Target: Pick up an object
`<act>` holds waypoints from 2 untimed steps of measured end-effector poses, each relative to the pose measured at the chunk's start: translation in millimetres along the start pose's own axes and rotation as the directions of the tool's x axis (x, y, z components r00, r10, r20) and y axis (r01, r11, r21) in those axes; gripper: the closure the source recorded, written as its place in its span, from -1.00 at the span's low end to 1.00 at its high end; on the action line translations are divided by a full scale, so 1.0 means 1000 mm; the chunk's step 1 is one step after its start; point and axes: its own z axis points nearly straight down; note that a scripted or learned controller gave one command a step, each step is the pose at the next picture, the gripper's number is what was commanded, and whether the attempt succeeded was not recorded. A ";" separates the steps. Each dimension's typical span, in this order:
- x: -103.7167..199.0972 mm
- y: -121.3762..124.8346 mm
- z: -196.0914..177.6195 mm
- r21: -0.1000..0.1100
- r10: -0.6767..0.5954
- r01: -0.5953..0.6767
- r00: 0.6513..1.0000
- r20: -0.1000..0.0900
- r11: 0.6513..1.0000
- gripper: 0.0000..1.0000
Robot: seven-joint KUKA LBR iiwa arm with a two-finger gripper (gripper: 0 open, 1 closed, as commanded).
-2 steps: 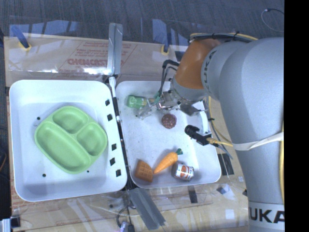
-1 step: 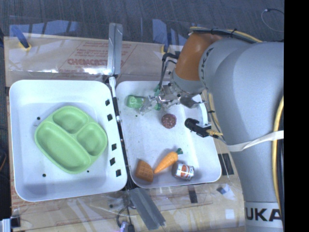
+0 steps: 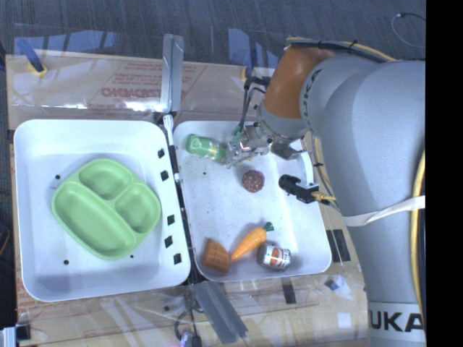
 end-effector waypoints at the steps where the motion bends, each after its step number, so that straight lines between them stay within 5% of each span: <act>1: 0.000 0.000 0.000 0.001 0.000 0.000 1.000 0.001 1.000 -1.00; 2: -0.028 -0.060 0.007 -0.025 -0.042 0.042 0.999 0.008 0.999 -1.00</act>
